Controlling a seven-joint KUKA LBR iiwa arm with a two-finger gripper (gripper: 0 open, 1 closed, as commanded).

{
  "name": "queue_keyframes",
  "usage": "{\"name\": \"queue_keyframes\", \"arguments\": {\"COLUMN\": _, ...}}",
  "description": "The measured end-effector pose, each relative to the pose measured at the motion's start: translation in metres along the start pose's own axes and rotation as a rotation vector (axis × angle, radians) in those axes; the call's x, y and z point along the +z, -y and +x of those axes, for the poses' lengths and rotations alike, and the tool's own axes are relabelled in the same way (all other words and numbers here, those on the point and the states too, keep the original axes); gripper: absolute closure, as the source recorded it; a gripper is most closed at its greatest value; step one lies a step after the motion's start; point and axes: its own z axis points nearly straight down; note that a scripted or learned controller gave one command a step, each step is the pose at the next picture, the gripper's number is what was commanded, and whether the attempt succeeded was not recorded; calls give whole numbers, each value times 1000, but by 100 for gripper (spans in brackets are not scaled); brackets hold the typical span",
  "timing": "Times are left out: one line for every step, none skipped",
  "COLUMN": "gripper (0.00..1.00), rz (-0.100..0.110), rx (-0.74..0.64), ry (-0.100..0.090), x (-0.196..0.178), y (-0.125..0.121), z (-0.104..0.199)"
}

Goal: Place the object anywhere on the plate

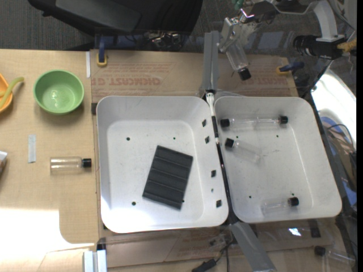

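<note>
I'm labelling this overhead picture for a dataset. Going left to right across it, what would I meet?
Orange item at the left edge → green bowl → dark ridged plate in the left bin → capped vial at the near edge of the right bin.

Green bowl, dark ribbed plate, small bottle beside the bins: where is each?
Green bowl [59,93]: camera view, inner floor.
Dark ribbed plate [168,177]: camera view, centre ridge.
Small bottle [66,163]: camera view, clear body.
</note>
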Motion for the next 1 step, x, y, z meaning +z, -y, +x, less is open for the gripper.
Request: {"name": "queue_keyframes", "arguments": {"gripper": 100, "rz": -2, "rx": -72, "ry": 0, "x": 0, "y": -13, "z": 33}}
